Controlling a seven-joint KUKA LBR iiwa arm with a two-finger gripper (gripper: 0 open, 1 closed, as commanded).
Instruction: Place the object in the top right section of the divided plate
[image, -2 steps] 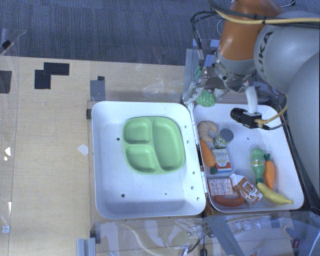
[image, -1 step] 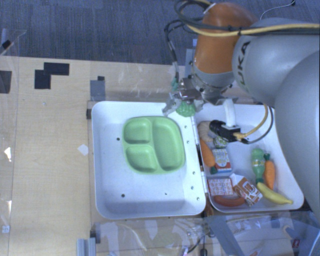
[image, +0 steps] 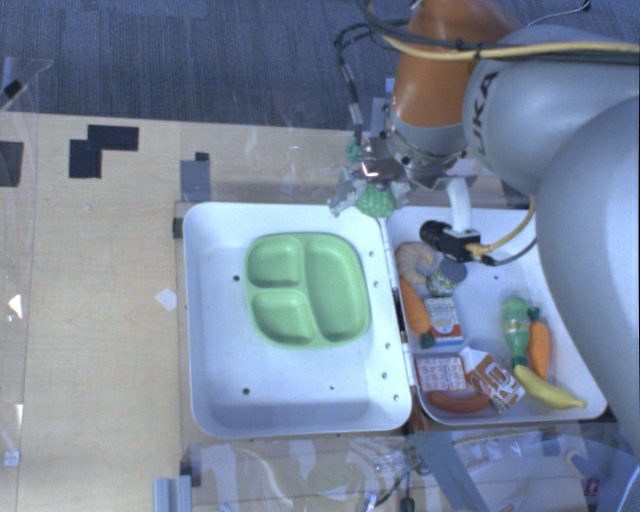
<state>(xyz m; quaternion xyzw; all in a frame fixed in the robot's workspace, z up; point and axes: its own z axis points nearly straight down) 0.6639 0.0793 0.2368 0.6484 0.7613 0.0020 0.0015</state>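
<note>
Green object, some small rounded leafy-looking thing, is sitting right at the jaws, up at the far edge where the two white bins meet. It looks pinched between the fingers, so I'd say the jaws are clamped on it, though the tips are small and a bit blurry here. The divided plate is light green and lies flat in the left bin, down and to the left of the jaws and well apart from them. Its three sections have nothing in them. The big tall section nearest the jaws runs along the plate's right side, with two smaller ones on its left. Below the jaws and to the right is the right bin, full of toy food: a carrot near the divider, a small carton beside it, a red-patterned packet, a sausage, a brown box, a banana, a green bottle and a second carrot. The grey arm with its orange band comes in from the upper right over the counter.
</note>
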